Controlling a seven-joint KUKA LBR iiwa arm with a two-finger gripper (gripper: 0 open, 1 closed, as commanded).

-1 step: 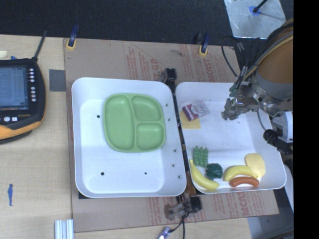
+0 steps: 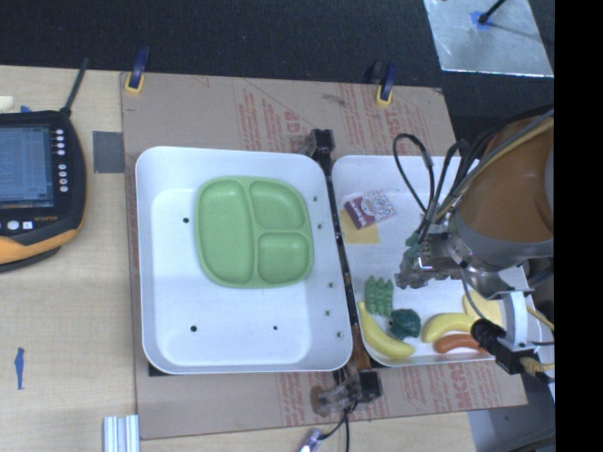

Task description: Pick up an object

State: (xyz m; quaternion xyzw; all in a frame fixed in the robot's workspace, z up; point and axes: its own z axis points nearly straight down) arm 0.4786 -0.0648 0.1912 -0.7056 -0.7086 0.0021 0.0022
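Observation:
My gripper (image 2: 421, 266) hangs over the middle of the right bin (image 2: 358, 172), under the grey and orange arm. Its fingers are too small and dark to read. Just left of it lies a light green ridged toy (image 2: 379, 295). Below that sit a dark green lump (image 2: 406, 324) and a yellow banana (image 2: 382, 339) at the bin's front left corner. A second yellow banana (image 2: 448, 326) and an orange-red piece (image 2: 456, 345) lie at the front right. A small packet with a purple and white label (image 2: 369, 211) on a yellow card rests near the back.
The left bin (image 2: 165, 252) holds a light green divided plate (image 2: 254, 231). A teach pendant (image 2: 33, 186) lies on the bench at far left. Black cables loop above the gripper. Clamps hold the cardboard sheet at its back edge.

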